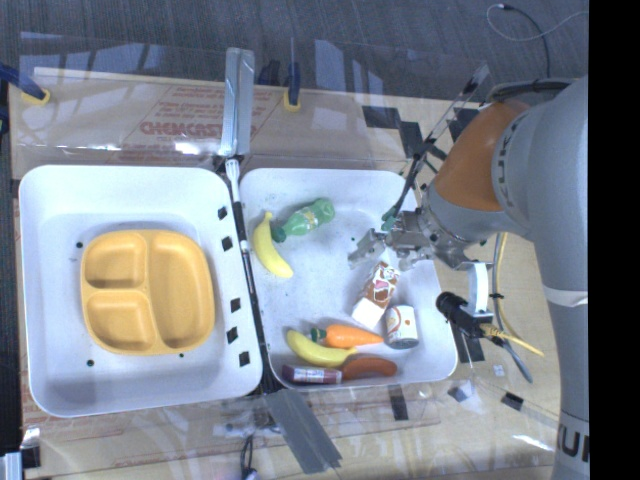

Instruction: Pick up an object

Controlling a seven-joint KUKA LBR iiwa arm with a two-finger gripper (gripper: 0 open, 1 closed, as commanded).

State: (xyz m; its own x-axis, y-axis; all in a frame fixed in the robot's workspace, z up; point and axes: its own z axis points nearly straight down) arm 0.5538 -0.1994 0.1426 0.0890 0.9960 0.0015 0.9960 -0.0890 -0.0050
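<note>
**A:** Down at the near rim of the right bin (440, 363) lies a row of small things: a dark tube-like item (312, 375), a brown sausage-shaped piece (368, 368), a banana (312, 348) and a carrot (350, 336) crowded together. Would you go for those?

**B:** I'd judge not. They touch one another, so fingers would likely nudge a neighbour. The small carton (376, 296) sits almost under the end effector (385, 251), so it looks the likeliest target.

**A:** What's the carton like?

**B:** White and brown, printed, boxy, lying tilted on the bin floor. A can (401, 326) lies just beside its lower end, near enough to get in the way.

**A:** And the end effector's state?

**B:** I can't tell. It's a tangle of grey metal above the carton, and nothing visible sits between its parts, so I wouldn't call anything held.

**A:** So how to do it well?

**B:** Come straight down over the carton's upper end, away from the can, and close across its narrow width. Flat card faces should grip fairly, though a light carton may slide or crush if squeezed hard.

**A:** Alternatives?

**B:** The green bottle (305, 218) and second banana (270, 248) lie near the bin's left wall, just beside each other. The yellow divided plate (147, 290) sits alone in the left bin (40, 298) on the desk.
</note>
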